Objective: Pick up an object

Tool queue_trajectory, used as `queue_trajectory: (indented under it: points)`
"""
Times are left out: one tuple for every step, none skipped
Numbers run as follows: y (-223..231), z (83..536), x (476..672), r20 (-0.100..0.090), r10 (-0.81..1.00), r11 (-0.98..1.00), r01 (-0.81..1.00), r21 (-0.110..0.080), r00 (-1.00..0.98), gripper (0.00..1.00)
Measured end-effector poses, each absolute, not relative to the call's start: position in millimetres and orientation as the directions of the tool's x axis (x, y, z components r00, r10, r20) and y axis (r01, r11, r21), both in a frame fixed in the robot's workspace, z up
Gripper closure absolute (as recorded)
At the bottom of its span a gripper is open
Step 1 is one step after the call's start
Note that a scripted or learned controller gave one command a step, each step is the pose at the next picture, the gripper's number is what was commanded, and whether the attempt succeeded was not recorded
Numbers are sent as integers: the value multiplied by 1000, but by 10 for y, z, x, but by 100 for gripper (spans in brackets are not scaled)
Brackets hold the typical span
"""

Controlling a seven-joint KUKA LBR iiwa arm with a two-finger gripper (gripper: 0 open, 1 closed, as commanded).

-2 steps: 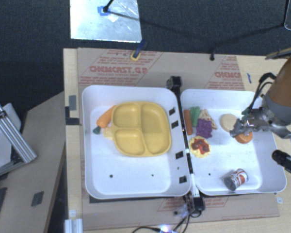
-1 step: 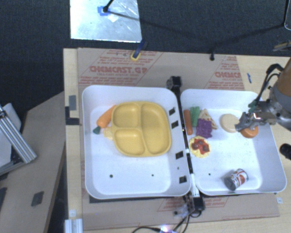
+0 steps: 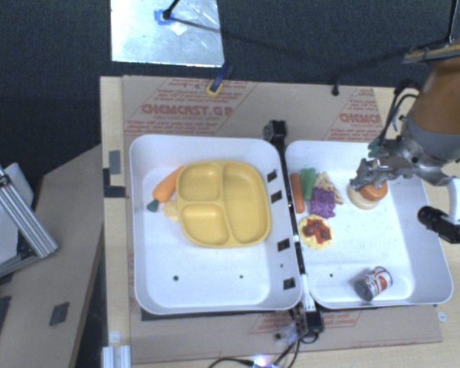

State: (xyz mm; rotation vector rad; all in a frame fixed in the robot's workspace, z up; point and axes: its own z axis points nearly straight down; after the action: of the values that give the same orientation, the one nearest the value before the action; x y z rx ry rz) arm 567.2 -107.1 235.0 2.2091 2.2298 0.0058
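My gripper (image 3: 366, 181) hangs low over the right bin (image 3: 414, 236), directly above a round orange and cream toy (image 3: 367, 195) near the bin's upper middle. The gripper's body covers the top of that toy, and I cannot tell from this slant whether it touches the toy. Left of it lie a green vegetable (image 3: 309, 182), a red sausage (image 3: 297, 193), a purple grape bunch (image 3: 323, 203) and a small pizza slice (image 3: 317, 231). A tipped can (image 3: 373, 283) rests near the bin's front edge.
The left bin (image 3: 149, 267) holds a yellow divided plate (image 3: 217, 203) with a carrot (image 3: 165, 185) at its left side. A black clip divider (image 3: 285, 205) runs between the bins. A black fixture (image 3: 445, 225) juts in at the right bin's right rim.
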Motion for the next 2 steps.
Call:
queue_trajectory:
  points:
    - [-819,2232,5928,-1,1000,7,1000,3,-7,100]
    - [-738,2329,6057,0,1000,6,1000,3,-6,100]
